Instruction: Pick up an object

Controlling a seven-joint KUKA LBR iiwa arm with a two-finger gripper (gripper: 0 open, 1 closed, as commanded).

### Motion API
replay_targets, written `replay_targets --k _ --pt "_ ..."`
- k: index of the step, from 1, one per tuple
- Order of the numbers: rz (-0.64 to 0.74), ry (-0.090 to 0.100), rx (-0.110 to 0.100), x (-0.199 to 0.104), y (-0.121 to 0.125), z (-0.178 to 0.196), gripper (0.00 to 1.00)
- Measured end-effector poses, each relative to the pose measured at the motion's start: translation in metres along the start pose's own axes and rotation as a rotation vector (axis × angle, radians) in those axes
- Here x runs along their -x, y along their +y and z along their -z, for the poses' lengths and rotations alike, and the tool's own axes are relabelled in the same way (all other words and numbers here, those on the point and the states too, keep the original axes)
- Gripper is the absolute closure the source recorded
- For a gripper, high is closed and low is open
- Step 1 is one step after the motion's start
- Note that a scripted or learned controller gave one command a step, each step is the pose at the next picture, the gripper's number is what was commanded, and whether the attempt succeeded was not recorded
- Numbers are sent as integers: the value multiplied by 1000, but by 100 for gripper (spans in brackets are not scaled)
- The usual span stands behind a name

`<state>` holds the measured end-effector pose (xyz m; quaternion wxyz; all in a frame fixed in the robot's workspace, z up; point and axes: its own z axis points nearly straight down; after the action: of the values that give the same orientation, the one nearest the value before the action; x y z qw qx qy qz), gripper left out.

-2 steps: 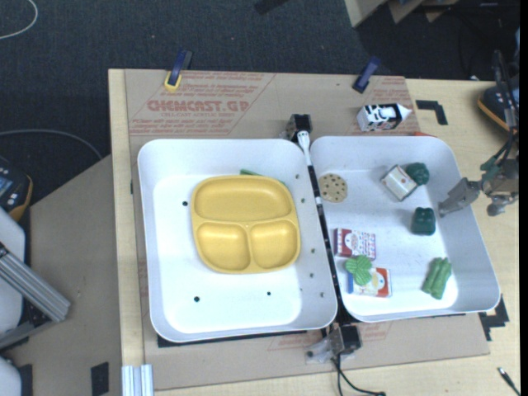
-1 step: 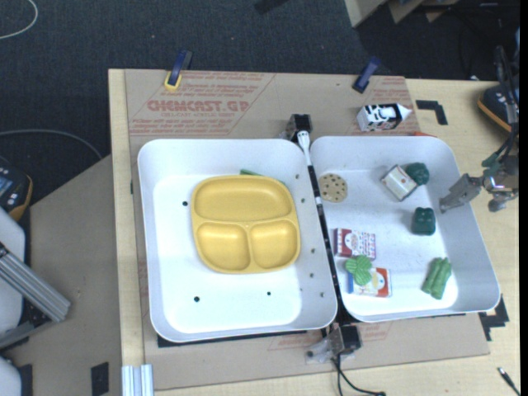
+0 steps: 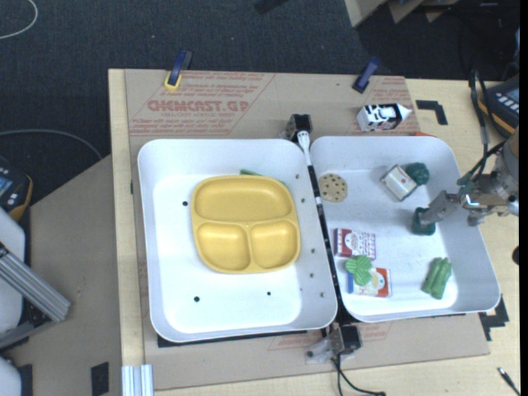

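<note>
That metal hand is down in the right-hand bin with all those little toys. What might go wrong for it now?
1. The hand sits low by a dark green object; it may nudge that aside rather than catch it.
2. The grey block and teal piece touch, so grabbing one may drag the other.
3. The green vegetable lies near the bin wall, leaving little room.

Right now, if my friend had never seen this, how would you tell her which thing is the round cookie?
Start at the right-hand shallow white bin, the one without the yellow divided plastic tray. Look to its upper-left corner, close to the wall shared with the other bin. The flat round tan cookie with dark specks lies there alone; it is the one disc-shaped thing, above the red-and-white flat packet.
</note>
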<state>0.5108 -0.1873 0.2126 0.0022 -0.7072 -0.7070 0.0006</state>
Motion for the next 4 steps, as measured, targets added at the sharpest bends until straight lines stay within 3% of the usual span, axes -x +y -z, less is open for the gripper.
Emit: replay_targets --k 2,3,4 --pt "1 1 -2 -10 -1 -111 0" --pt "0 0 -1 -11 -2 -129 0" --pt "-2 -2 4 -10 -1 -118 100"
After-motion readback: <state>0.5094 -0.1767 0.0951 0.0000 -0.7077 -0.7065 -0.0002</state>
